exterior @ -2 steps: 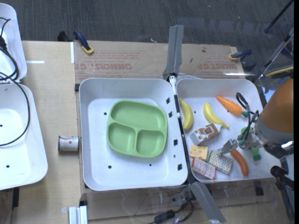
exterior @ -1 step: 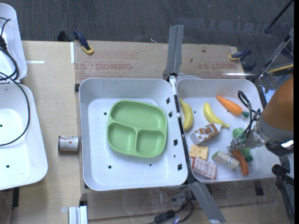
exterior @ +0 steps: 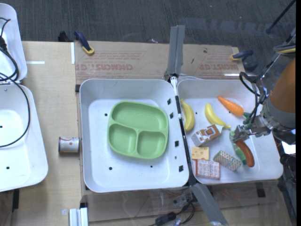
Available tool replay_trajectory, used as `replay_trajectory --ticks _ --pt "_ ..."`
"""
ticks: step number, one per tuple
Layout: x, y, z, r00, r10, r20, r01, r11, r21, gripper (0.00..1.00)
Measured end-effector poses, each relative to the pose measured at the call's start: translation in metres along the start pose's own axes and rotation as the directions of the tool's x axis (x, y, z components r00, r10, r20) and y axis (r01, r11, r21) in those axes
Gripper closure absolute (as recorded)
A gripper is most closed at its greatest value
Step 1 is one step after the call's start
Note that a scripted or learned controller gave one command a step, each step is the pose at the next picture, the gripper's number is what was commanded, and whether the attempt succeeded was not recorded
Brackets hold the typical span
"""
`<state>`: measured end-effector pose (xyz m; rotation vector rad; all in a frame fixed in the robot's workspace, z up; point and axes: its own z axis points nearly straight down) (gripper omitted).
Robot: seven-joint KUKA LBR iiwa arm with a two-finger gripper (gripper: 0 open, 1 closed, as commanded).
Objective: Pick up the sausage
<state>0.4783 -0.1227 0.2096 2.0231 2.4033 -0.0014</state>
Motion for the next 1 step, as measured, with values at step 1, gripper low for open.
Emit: replay_trajectory --ticks 1 --pt "-0.0115 0.0448 -0.0347 0.992 0.123 0.001 -0.123 0.992 0.002 1.00"
